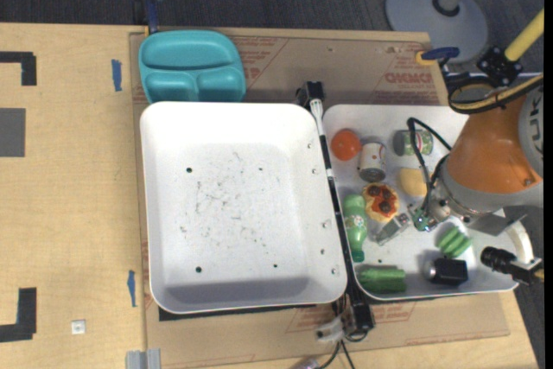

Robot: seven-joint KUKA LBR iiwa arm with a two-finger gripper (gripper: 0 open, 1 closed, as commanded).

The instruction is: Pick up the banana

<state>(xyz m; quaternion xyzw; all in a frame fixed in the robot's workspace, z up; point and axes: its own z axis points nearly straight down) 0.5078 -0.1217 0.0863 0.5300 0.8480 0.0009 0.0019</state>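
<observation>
A: Camera view first, where is the banana (412, 181)?

B: Right bin (484, 286), middle of the frame's right side. It is a short, pale yellow, rounded piece, lying just left of the orange band (488, 153) of the arm.

A: And the pincer (421, 219)?

B: Just below the banana, low over the bin, near a clear wrapper with red and yellow print (381, 200). Whether its fingers are apart or together I cannot tell; the wrist hides them.

A: Room to move?

B: Tight. An orange ball (346, 143) and a small white cup (371, 156) sit upper left of the banana, a green bottle (354, 214) along the bin's left wall, a green cylinder (382, 277) at the lower edge, a striped green piece (454, 241) and a black block (448, 272) lower right. The left bin (164, 212) holds only dark specks. A teal tray (192, 65) stands above it, touching its upper rim.

A: Any writing?

B: Red print on the cardboard (380, 69) over the counter (60, 186), upside down and too blurred to read.
</observation>
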